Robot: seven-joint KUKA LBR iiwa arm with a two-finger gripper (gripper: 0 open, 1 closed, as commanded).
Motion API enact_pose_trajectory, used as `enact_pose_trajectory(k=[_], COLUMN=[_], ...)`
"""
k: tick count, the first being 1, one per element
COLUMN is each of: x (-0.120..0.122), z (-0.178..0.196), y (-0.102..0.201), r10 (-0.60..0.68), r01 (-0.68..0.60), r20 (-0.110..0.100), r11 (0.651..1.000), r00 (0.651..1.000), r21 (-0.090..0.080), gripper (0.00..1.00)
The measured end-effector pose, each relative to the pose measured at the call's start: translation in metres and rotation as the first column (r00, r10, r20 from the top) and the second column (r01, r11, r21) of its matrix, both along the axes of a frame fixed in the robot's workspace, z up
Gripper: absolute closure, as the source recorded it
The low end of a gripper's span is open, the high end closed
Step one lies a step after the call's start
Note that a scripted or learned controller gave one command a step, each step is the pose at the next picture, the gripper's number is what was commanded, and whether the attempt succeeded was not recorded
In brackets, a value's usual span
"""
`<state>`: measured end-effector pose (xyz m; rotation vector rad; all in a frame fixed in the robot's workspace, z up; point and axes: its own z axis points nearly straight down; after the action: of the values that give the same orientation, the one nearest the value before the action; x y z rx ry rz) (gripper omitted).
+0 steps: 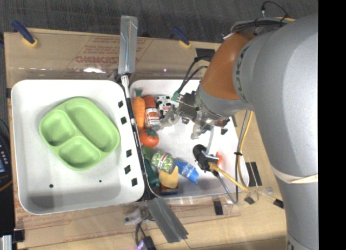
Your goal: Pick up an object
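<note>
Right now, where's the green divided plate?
The green divided plate lies in the left bin, near its middle, across the divider from the carrot in the right bin.

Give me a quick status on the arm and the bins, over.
Gripper low over the right bin, nothing visibly held. Carrot, small bottle and other items crowd that bin's left side. Green divided plate alone in left bin.

The claw [178, 115] hangs over the right bin [235, 151]. Just to its left the carrot [139, 112] and small can [153, 118] lie against that bin's left wall, with the bottle [174, 166] below them. Well left of the claw, a divided plate [79, 132] rests in the left bin [32, 189].
</note>
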<state>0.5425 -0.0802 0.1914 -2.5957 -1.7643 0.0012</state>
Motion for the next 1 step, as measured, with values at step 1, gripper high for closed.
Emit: enact_pose_trajectory(k=[1], x=[-0.0077], z=[-0.0784], y=[-0.0106], r10=[-0.003], r01=[0.003], r20=[0.004], r11=[1.0], r00=[1.0], r21=[-0.002], gripper=[0.0])
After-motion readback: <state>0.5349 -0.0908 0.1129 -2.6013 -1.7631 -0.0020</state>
